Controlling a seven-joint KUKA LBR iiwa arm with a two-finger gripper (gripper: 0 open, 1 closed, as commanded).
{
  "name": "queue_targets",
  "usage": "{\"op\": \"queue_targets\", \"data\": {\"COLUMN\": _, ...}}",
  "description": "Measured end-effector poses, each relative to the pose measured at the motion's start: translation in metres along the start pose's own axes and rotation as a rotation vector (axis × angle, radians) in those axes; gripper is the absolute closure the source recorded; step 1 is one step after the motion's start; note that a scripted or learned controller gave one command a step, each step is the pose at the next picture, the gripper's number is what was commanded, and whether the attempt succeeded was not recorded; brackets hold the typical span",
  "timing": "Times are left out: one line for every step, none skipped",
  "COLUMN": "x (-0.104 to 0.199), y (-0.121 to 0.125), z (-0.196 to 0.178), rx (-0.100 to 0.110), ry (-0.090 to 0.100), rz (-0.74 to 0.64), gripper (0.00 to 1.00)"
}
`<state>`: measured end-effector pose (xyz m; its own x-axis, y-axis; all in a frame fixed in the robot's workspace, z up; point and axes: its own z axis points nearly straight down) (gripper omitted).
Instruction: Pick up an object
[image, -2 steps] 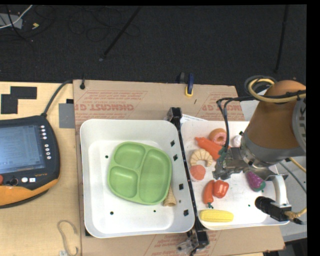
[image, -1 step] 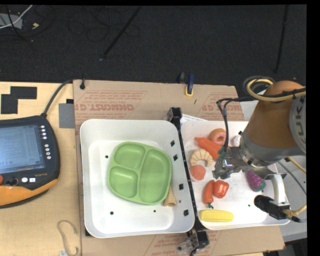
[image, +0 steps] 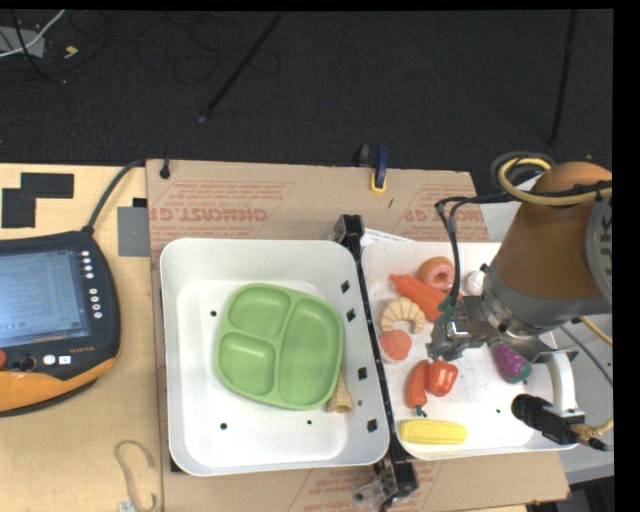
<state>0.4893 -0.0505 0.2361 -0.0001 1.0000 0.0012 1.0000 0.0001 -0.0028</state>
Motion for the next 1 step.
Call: {"op": "queue_targets", "data": {"x": -0.002, "y": -0.0048, "z": 0.0005, "rx": 0.001, "ry": 0.0, "rz": -0.001, "gripper": 1.0}}
